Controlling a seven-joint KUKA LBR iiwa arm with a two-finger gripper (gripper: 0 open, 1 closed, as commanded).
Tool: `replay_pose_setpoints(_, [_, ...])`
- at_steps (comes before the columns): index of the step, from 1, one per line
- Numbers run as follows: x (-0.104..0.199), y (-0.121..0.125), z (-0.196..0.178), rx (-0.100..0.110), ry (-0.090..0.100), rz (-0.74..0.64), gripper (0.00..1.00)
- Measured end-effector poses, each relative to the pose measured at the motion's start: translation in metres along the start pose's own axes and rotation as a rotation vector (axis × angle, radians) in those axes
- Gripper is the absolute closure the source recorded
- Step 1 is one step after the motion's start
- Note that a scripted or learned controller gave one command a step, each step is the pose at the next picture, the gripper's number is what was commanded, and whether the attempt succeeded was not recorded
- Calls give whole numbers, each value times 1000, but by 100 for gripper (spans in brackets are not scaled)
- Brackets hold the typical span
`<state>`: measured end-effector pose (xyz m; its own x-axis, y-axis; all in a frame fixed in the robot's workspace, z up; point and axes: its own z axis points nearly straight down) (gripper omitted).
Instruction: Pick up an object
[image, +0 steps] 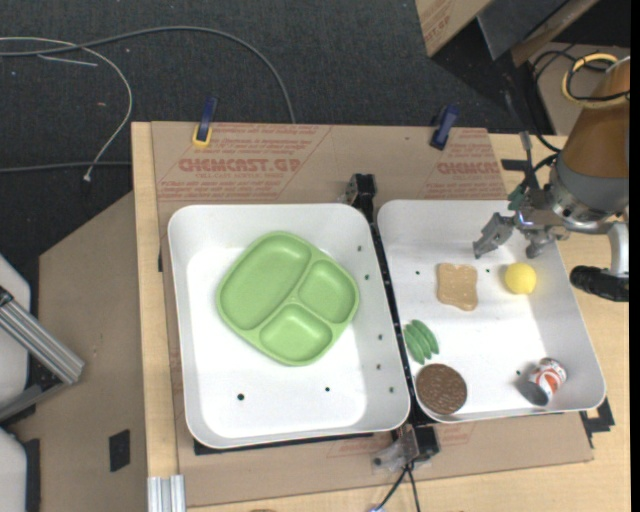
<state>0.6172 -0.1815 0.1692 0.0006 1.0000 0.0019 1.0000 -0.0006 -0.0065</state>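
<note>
The left shallow white plastic bin (200, 400) holds a light green three-compartment plastic plate (288, 297). The right white bin (580, 330) holds a round brown cookie (441, 388), a tan toast slice (458, 286), a green leafy pod (421, 341), a yellow ball (519, 278) and a small orange-white-grey toy (545, 378). The grey two-finger gripper (509, 240), fingers spread and pinching nothing, hovers at upper right, near the toast and ball.

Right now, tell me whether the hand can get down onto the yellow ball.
Probably yes. The hand hangs over the right bin, close above the yellow ball. The ball lies apart from the toast slice, with nothing over it.
</note>
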Motion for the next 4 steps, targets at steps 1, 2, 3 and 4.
replay_pose_setpoints(1, [1, 3, 42, -2, 0, -1, 0])
replay_pose_setpoints(2, [1, 5, 28, -8, -1, -1, 100])
replay_pose_setpoints(3, [4, 7, -37, -15, -4, -2, 100])
replay_pose_setpoints(4, [4, 8, -69, -13, -4, -2, 100])
